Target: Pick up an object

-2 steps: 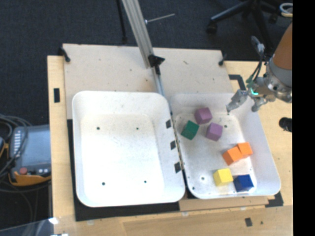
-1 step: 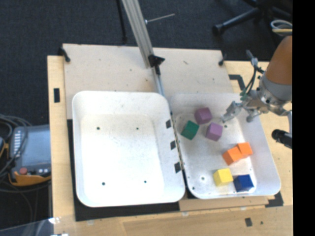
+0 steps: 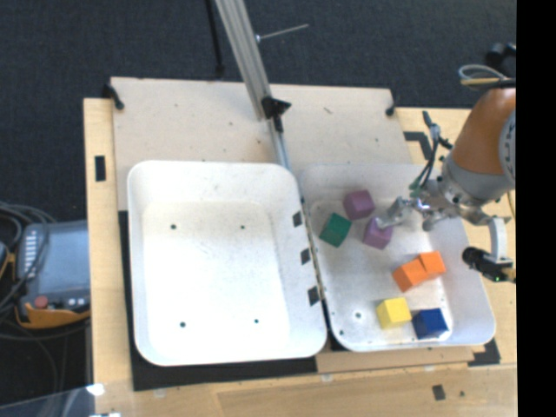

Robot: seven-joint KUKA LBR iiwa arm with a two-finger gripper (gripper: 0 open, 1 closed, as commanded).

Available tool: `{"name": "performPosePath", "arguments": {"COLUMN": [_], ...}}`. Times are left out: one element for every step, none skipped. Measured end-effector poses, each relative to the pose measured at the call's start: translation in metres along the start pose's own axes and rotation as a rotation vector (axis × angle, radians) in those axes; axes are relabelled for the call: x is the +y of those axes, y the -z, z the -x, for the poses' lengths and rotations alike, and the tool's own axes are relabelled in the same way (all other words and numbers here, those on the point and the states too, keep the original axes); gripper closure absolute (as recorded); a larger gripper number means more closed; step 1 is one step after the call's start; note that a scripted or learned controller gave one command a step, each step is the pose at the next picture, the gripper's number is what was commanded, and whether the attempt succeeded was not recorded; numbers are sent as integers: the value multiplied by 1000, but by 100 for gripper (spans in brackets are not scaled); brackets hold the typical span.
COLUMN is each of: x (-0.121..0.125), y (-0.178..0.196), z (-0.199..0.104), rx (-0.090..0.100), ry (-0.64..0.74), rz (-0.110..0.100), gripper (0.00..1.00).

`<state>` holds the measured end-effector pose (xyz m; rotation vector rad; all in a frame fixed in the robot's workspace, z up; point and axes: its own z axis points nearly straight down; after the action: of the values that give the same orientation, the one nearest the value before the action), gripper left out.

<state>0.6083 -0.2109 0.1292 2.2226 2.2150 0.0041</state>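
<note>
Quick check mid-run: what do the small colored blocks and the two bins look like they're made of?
The blocks, such as the green block and yellow block, look like matte painted wood or foam: flat solid color, no glare. Hard to tell which. The left bin and right bin look like smooth white molded plastic with rounded corners.

The arm (image 3: 486,146) was cut off at the picture's right side, so only its orange band and grey wrist showed, and the wrist covered part of the right bin's (image 3: 469,320) far right corner. The gripper (image 3: 395,211) was too small and blurred to tell how its fingers stood, or whether it touched the purple block (image 3: 377,233) just beside it. At the left edge a grey box (image 3: 52,268) and its cables (image 3: 13,224) were cropped.
</note>
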Motion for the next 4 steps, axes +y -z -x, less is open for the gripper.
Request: {"name": "performPosePath", "arguments": {"x": [6, 7, 10, 20], "y": [-4, 6, 51, 109], "z": [2, 2, 2, -3], "rx": [-6, -5, -1, -2], "ry": [2, 0, 6, 8], "rz": [17, 20, 2, 4], "gripper": [0, 100, 100, 100]}}
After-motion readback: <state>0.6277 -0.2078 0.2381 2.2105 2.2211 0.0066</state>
